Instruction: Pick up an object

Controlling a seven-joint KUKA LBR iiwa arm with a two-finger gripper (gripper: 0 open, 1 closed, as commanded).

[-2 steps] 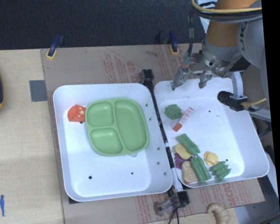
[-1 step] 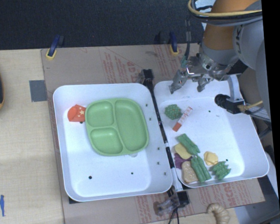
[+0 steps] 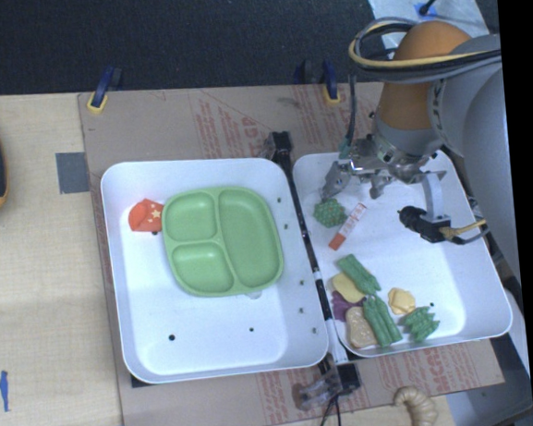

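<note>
Broccoli (image 3: 330,213), bumpy green, sits in right bin (image 3: 467,273) on cardboard-topped bench; gripper (image 3: 356,176) above, fingers' state can't tell.

Gripper (image 3: 354,177) sits over the back left corner of the right bin (image 3: 467,273). Just in front of it, on the bin floor: broccoli piece (image 3: 330,213), with a marker (image 3: 347,225) beside that. Further forward, a pile of toy food (image 3: 379,307) at the bin's front. Left of the gripper, in the left bin (image 3: 148,338): divided plate (image 3: 223,240), small toy (image 3: 145,215) beyond it.
</note>
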